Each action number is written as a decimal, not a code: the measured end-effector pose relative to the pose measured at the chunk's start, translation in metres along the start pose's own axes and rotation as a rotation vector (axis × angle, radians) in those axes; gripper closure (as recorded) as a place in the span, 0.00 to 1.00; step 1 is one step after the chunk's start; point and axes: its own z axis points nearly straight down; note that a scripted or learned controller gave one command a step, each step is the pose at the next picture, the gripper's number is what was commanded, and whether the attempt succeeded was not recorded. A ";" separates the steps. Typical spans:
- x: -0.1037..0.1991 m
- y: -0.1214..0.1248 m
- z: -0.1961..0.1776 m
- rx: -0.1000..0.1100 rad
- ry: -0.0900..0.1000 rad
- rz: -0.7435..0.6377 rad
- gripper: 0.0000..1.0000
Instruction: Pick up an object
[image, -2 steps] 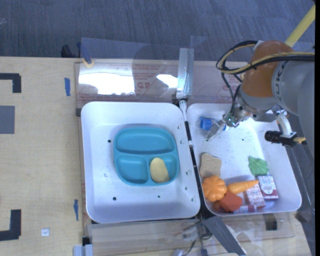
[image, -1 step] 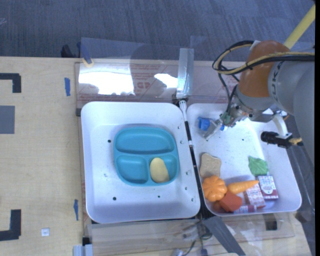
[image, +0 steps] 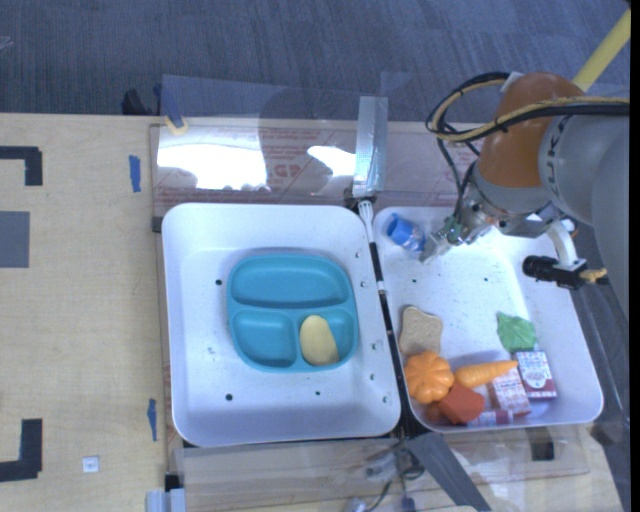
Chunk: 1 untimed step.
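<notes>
My gripper (image: 446, 237) hangs low over the far left corner of the right bin (image: 470, 290). Just to its left lies a small blue object (image: 403, 232), close to the gripper tip; whether they touch I cannot tell. Along the bin's near side lie a slice of bread (image: 421, 328), an orange pumpkin (image: 428, 375), a carrot (image: 485, 373), a red block (image: 462, 405), a green leaf (image: 516, 330) and two small cartons (image: 535, 371).
The left bin (image: 200, 300) holds a teal divided tray (image: 285, 300) with a yellow oval piece (image: 318, 340) in its near right compartment. A metal divider (image: 369, 160) stands behind the bins. Cables (image: 470, 100) loop above the orange wrist band (image: 520, 135).
</notes>
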 end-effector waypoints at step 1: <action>0.002 0.000 0.001 0.004 0.006 -0.001 0.00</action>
